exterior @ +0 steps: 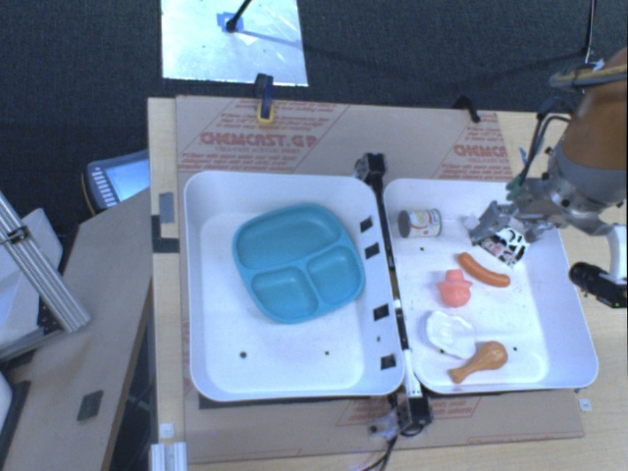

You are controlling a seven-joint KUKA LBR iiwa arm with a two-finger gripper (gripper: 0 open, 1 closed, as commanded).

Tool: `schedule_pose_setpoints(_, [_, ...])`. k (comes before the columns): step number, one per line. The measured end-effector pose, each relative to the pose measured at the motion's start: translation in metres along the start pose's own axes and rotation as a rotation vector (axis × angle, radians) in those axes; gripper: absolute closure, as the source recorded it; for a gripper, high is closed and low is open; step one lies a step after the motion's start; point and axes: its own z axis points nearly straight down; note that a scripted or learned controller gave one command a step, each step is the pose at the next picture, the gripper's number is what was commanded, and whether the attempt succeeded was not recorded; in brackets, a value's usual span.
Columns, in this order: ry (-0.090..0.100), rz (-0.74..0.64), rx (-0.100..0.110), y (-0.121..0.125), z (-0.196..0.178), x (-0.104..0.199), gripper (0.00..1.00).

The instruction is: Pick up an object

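Toy drumstick [480, 360] nearest, loose in right bin [579, 361]. My gripper [498, 232] low over black-white object [507, 248] beside hotdog [484, 269], likely grasp attempt; pincer state: cannot tell.

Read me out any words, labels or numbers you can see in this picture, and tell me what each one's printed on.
"CHEMCAST G P", red print, partly blurred, on the brown board under the bins, behind the left bin.
The same red print, cut off, behind the right bin: unreadable.
Small can lying in the right bin: label too blurred to read.
Black-and-white object by the hand: markings unreadable.
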Motion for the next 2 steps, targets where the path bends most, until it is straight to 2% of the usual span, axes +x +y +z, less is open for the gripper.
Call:
schedule_pose_setpoints(1, [-0.002, -0.003, -0.012, 0.002, -0.007, 0.000, 0.00])
schedule_pose_setpoints(2, [-0.002, -0.001, -0.011, 0.013, 0.041, -0.003, 0.00])
